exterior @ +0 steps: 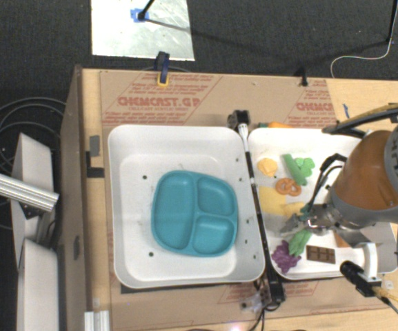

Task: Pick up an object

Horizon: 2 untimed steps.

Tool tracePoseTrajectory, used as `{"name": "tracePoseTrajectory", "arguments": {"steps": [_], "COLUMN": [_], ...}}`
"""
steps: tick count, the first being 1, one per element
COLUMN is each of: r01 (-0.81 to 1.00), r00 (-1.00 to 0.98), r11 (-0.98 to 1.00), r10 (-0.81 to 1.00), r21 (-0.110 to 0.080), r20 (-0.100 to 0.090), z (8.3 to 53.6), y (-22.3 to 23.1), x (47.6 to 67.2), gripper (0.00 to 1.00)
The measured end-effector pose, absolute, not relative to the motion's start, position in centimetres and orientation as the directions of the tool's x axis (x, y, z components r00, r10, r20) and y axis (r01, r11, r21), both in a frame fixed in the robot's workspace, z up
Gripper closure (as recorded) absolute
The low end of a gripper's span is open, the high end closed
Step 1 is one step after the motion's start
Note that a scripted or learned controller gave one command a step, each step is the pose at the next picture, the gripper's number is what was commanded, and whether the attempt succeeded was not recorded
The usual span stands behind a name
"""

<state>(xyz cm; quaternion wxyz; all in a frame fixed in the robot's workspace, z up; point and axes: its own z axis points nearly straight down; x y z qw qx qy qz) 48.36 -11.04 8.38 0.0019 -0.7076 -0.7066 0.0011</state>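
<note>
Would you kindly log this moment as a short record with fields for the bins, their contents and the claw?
left bin: holds a teal divided plate
right bin: small toy foods, among them a green piece, a pretzel, purple grapes, a brown bar
arm: reaches over the right bin
claw: low among the toy foods, beside a green leafy piece

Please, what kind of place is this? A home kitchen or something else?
Probably a robotics lab test bench, not a kitchen. Two shallow white plastic bins sit on brown printed cardboard; the grey arm with an orange band reaches over small toy food pieces; loose black cables lie on dark carpet.
</note>
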Motion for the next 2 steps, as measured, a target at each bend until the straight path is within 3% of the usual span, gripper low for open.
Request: {"name": "tracePoseTrajectory", "arguments": {"steps": [1,2], "r01": [1.000,1.000], "r00": [-0.006,-0.001], "r11": [0.006,0.001], "r10": [1.000,1.000], "r21": [0.015,-0.006], "r20": [-0.004,0.002], "z": [15.3,8.1], "y": [-12.6,-10.5], "x": [57.2,50.6], "gripper": [0.00,0.00]}}
